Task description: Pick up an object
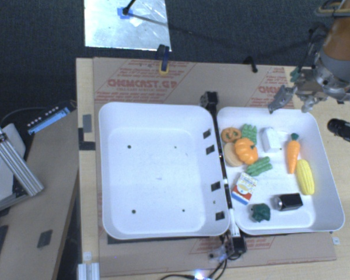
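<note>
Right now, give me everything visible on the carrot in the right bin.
The carrot is a small toy-like piece, plastic by its look, with a smooth orange body and a dark green tuft at the top. It lies flat on the floor of the right bin, roughly lengthwise, tuft toward the far rim and tip pointing toward the near side. The yellow corn cob lies just beside its tip, close or perhaps touching. A white block sits apart on its left. The gripper hangs above the bin's far rim, not on the carrot.
</note>
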Robot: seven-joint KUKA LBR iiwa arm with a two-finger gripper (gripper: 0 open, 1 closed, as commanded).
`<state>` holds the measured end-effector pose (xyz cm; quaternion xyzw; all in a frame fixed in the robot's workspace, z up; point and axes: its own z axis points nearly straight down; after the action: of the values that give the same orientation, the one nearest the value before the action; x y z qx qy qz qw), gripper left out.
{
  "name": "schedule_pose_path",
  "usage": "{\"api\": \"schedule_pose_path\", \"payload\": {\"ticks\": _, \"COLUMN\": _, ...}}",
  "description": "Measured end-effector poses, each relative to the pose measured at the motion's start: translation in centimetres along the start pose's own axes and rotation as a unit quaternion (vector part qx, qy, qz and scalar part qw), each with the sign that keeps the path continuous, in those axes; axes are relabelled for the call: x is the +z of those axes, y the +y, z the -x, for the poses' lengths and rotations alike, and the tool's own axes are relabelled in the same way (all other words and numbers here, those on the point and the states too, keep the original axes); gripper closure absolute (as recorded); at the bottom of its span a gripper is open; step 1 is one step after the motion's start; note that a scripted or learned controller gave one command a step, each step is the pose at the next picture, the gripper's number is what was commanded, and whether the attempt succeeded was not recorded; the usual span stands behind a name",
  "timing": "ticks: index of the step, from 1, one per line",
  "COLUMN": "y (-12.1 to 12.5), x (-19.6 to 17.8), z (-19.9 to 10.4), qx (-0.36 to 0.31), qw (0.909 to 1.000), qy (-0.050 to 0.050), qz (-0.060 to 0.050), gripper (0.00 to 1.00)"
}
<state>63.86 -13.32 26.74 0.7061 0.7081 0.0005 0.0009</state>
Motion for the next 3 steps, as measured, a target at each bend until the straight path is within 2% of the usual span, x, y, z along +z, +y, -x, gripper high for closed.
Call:
{"api": "schedule_pose_path", "payload": {"ticks": 1, "y": -7.4, "x": 12.0, "z": -3.7, "qx": 0.001, "qw": 1.0000, "qy": 0.002, "qz": -0.006, "gripper": 0.00}}
{"api": "schedule_pose_path", "payload": {"ticks": 2, "y": -10.3, "x": 18.6, "z": -5.0, "qx": 0.001, "qw": 1.0000, "qy": 0.001, "qz": -0.004, "gripper": 0.00}}
{"api": "schedule_pose_path", "payload": {"ticks": 3, "y": -10.0, "x": 17.2, "z": -4.9, "qx": 0.000, "qw": 1.0000, "qy": 0.000, "qz": 0.001, "gripper": 1.00}}
